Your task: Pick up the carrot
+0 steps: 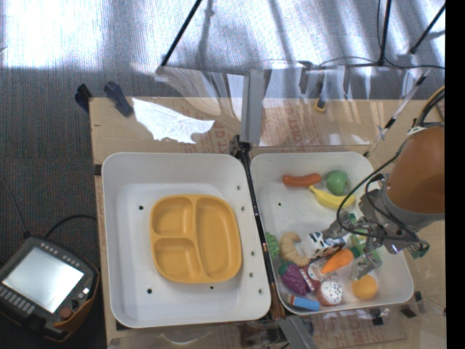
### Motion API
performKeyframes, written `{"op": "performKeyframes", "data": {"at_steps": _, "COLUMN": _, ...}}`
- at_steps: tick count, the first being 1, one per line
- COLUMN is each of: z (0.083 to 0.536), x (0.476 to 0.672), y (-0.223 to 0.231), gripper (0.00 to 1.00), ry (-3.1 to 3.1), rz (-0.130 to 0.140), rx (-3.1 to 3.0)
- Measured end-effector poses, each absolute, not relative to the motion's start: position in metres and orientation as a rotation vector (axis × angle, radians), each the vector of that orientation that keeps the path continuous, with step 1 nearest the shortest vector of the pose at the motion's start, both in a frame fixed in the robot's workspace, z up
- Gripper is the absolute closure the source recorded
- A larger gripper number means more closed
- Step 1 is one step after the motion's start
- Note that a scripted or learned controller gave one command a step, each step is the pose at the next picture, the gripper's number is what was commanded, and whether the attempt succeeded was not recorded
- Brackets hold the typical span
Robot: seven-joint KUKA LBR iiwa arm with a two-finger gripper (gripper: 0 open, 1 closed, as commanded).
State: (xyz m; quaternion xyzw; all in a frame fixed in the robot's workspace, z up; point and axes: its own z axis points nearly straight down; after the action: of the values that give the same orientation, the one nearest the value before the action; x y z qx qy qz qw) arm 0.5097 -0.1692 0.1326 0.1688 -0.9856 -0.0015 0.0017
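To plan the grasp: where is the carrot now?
The carrot lies in the right bin, near its front, between the croissant and the orange.

Grey arm (407, 213) with a rounded orange band, black looping cables, and a pale metal tool (354, 253).

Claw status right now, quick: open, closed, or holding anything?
Claw: cannot be told if open or closed. It sits low in the right bin, right at the carrot; no grasp is visible.
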Motion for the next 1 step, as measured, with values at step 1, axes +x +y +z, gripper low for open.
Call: {"op": "performKeyframes", "data": {"at_steps": 1, "z": 0.1004, "x": 0.4966, "y": -0.1470, "gripper": 0.00, "ry": -3.126, "rz": 0.021, "rx": 0.556}}
